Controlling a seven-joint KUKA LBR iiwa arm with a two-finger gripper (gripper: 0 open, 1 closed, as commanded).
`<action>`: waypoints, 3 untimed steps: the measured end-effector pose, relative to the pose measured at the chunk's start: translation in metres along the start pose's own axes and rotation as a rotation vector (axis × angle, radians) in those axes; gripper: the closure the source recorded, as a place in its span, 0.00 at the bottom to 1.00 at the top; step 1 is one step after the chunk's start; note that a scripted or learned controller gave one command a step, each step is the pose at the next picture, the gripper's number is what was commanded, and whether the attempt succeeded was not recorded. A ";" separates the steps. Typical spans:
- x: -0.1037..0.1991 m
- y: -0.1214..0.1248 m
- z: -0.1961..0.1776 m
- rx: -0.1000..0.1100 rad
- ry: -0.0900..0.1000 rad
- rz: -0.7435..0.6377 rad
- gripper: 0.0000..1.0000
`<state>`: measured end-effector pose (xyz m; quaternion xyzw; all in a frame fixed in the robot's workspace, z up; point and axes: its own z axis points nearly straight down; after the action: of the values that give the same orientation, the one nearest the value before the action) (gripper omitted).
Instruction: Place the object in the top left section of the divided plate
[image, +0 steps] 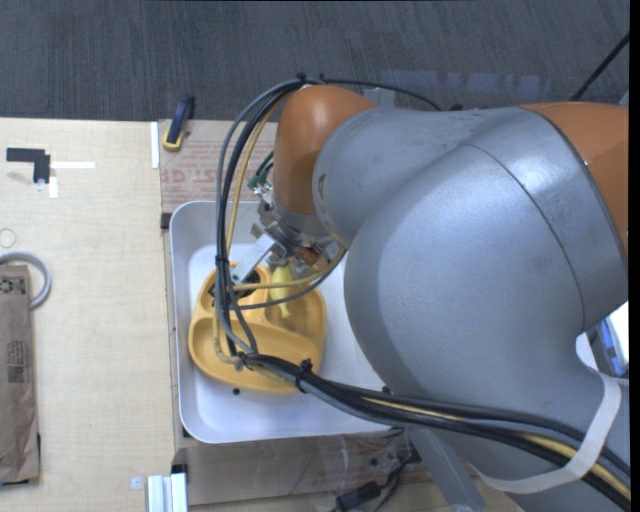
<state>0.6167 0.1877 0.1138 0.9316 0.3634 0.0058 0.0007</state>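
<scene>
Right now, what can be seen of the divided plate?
The divided plate is yellow-tan, plastic-looking, with raised ridges splitting it into sections. It lies flat in the white bin, toward that bin's left side. Black cables and the arm cross over it, hiding its upper right part.

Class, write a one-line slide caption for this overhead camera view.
Grey-and-orange arm reaches over a yellow divided plate in a white bin, cables trailing across the plate.

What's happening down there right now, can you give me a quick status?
Gripper low over yellow divided plate in white bin. Small yellow object just beneath it; grip unclear. Black cables drape across plate, blocking view.
</scene>
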 end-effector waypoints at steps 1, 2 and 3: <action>0.005 -0.048 -0.032 0.003 -0.014 0.344 1.00; 0.048 -0.009 -0.068 0.002 -0.013 0.517 1.00; 0.048 -0.009 -0.068 0.002 -0.014 0.517 0.00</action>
<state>0.6448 0.2266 0.1818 0.9936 0.1130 -0.0010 0.0010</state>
